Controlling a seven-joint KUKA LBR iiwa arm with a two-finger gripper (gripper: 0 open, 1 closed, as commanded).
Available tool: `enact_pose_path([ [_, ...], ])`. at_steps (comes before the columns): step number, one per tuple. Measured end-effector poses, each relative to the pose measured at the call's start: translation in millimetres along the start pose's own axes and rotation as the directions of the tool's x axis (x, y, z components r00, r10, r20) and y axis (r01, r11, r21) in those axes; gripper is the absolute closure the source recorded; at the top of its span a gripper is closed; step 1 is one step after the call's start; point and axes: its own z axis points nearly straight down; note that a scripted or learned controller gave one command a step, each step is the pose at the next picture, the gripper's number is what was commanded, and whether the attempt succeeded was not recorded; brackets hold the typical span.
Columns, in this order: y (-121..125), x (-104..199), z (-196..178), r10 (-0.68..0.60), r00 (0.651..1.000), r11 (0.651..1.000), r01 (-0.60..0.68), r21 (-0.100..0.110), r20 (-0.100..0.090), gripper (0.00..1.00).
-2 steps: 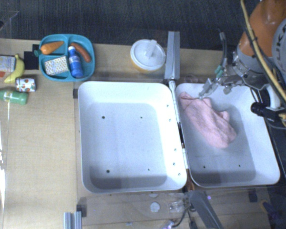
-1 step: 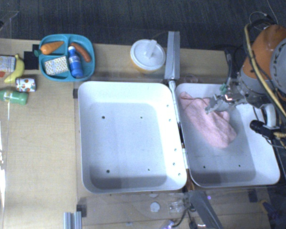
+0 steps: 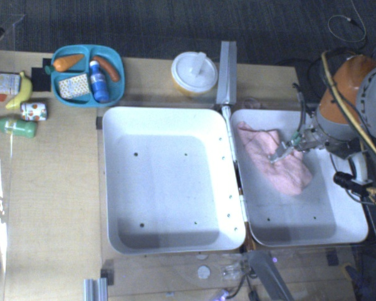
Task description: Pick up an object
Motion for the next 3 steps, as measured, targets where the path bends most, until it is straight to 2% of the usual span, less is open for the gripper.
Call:
enact_pose_path([
  [1,50.5,25.0,0.5,-0.106,0.994,0.994,0.106,0.000,-0.001,0.00],
  [2,61.5,18.0,1.4,-0.117,0.993,0.993,0.117,0.019,-0.013,0.00],
  [3,61.7,13.9,2.5,-0.046,0.999,0.999,0.046,0.016,-0.019,0.00],
])
